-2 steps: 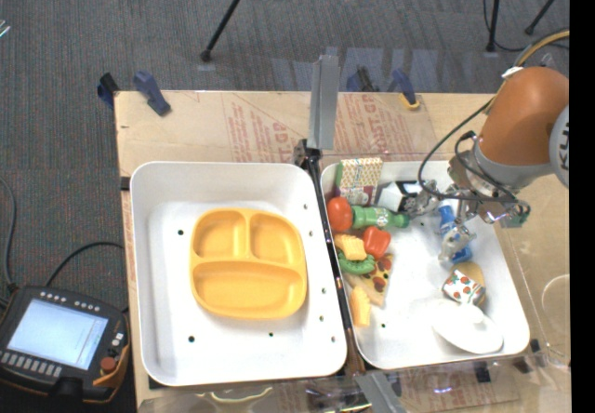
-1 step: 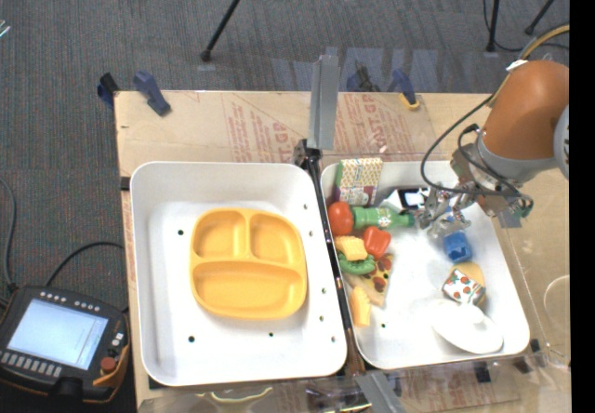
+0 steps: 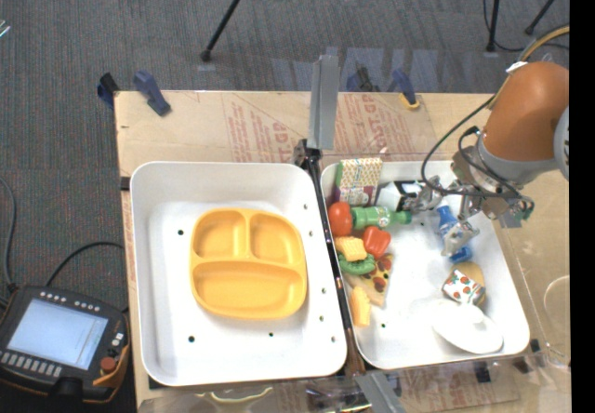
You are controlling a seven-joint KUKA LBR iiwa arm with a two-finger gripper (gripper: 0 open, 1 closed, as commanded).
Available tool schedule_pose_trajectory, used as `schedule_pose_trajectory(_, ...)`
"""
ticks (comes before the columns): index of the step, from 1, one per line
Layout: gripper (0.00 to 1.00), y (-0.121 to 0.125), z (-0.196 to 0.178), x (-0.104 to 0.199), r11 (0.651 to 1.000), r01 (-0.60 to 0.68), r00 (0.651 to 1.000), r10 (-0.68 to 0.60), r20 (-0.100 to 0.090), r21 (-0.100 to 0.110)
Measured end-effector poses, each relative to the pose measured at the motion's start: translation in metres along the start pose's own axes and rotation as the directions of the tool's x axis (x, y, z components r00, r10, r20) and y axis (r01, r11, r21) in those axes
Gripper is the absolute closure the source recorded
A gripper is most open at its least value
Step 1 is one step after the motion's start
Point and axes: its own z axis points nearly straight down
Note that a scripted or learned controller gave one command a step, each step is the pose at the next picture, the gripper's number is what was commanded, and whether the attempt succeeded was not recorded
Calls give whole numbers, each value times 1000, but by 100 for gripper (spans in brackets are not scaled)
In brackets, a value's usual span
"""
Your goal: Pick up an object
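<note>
the camera view looks down at a slant on a bench point(image 3: 214, 127) bearing two white bins side by side. the left bin point(image 3: 163, 206) holds a yellow divided plate point(image 3: 249, 263), lying flat near its middle. the right bin point(image 3: 414, 346) holds a clutter of small things: a patterned box point(image 3: 360, 180) at its 12 o'clock edge, a green bottle point(image 3: 380, 215) just below it, a red tomato-like piece point(image 3: 340, 218) at 10 o'clock, then a cluster of red, yellow and green toy foods point(image 3: 363, 251) running down the left wall toward 7 o'clock. at 4 o'clock lies a spotted cube point(image 3: 462, 286), touching a tan round piece behind it, and a white saucer-like dish point(image 3: 468, 330) rests at 5 o'clock.

the arm, with its orange band point(image 3: 526, 121), reaches in from 3 o'clock. the gripper point(image 3: 458, 233) hangs over the right bin's 2 o'clock area, with a blue object point(image 3: 450, 218) right at its tip; whether the tool is apart, together or clamped on that object i cannot tell.

a teach pendant point(image 3: 58, 337) sits on the floor at the view's 8 o'clock.
</note>
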Motion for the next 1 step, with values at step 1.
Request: schedule_pose_trajectory(1, 0, -1, 10, 2, 999, -51, 999, 51, -5, -2)
